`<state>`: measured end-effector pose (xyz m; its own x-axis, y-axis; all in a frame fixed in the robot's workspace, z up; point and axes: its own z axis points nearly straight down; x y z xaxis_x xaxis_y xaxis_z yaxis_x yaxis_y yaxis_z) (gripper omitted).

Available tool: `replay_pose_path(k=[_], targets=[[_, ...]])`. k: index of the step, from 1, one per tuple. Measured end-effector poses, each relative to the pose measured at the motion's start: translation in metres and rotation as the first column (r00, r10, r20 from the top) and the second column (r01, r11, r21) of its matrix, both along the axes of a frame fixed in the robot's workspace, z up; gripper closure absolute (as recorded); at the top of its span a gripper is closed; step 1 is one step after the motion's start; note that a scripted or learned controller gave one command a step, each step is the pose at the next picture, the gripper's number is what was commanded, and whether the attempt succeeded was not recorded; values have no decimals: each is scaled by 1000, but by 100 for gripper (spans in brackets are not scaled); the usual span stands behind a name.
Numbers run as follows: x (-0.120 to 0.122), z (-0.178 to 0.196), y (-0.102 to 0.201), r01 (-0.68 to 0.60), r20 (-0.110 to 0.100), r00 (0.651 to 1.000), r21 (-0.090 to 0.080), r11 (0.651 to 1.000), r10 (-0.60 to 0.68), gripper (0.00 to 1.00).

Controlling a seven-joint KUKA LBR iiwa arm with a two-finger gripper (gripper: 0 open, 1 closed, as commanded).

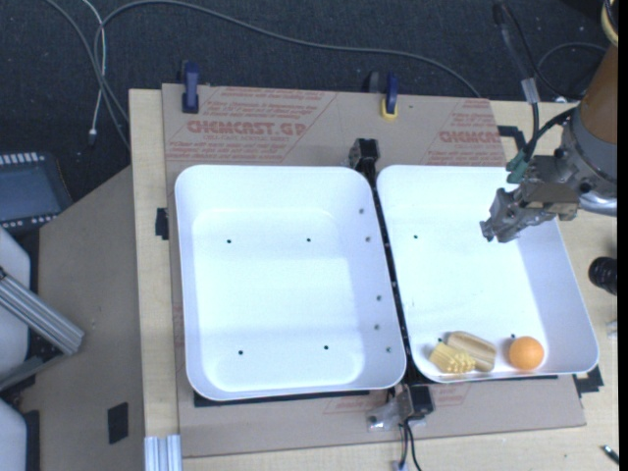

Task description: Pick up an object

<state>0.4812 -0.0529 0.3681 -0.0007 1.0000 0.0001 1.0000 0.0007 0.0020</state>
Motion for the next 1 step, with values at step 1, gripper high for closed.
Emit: replay_pose_path(k=[1], targets=[[0, 10, 0, 0, 0, 1000, 0, 1000, 0, 100]])
